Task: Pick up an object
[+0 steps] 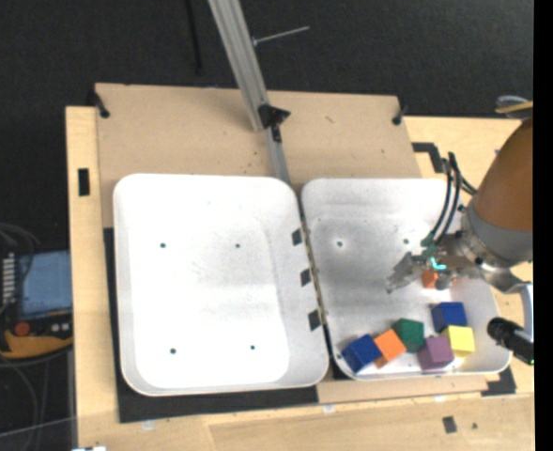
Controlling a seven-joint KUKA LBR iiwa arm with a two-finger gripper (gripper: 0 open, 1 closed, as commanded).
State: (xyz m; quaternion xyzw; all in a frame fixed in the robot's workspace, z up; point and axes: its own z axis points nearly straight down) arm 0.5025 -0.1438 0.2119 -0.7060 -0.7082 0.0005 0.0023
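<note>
Dark floor surrounds the pale worktop (238,125), which carries two white bins side by side. Over the right bin (370,224) hangs the claw (415,269), low above the bare floor of that bin, toward its right side. Whether it is apart or together I cannot tell: the tip is a grey blur with a small orange-and-teal speck beside it, and nothing can be made out between its parts, so I would not say it holds anything.

Just nearer the front from the claw lies the cluster of blocks, along the right bin's front wall: a blue block (360,351), an orange block (390,344), a green block (409,332), a purple block (436,351), a yellow block (461,338) and a second blue one (450,315).

To my eye the pick is at the approach stage, no block lifted. The next move calls for shifting toward the front wall, centring over one block, and descending around it.

The arm (506,205) reaches in over the right bin's right edge, wrist bent down and leftward. The left bin (210,280) sits beyond.
</note>
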